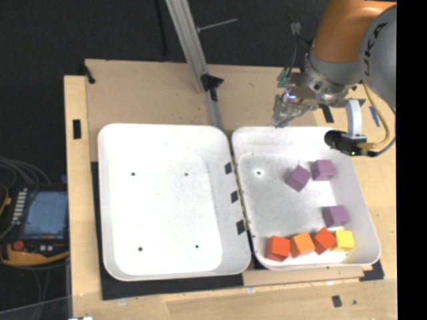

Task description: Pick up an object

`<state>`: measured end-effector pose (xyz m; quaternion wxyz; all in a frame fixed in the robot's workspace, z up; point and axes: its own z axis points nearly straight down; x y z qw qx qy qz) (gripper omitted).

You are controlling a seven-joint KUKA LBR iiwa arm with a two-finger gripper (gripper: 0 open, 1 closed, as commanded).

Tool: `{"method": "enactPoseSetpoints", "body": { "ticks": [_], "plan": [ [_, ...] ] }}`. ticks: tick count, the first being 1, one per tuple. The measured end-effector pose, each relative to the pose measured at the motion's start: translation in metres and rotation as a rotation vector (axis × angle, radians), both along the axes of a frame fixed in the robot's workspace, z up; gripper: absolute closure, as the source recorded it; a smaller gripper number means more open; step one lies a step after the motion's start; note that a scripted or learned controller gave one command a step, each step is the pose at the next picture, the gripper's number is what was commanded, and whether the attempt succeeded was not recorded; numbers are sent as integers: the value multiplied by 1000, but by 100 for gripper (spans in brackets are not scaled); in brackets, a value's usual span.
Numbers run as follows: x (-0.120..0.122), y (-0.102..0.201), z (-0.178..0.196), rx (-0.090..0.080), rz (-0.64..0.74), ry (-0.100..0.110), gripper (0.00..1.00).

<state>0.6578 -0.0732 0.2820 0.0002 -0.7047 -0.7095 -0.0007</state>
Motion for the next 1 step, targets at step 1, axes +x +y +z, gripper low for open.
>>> {"method": "enactPoseSetpoints", "body": {
  "ticks": [1],
  "plan": [
    [-18,50,1,0,0,1,100]
  ]
}}
